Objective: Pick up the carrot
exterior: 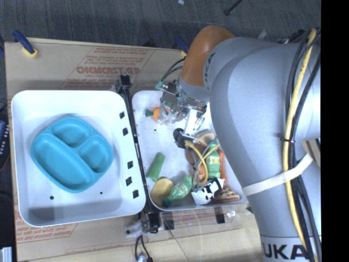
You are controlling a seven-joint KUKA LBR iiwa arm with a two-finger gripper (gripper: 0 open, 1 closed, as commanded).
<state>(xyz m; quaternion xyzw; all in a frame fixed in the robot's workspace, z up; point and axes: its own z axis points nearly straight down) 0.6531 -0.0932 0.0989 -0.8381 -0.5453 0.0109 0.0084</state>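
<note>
While my tool [175,109] hangs low at the far end of the right bin [143,146], I can't tell its state. Carrot [156,113] lies just beside it, on the side twd the left bin. Approach step, I reckon; next: centre over carrot, descend, close.
</note>
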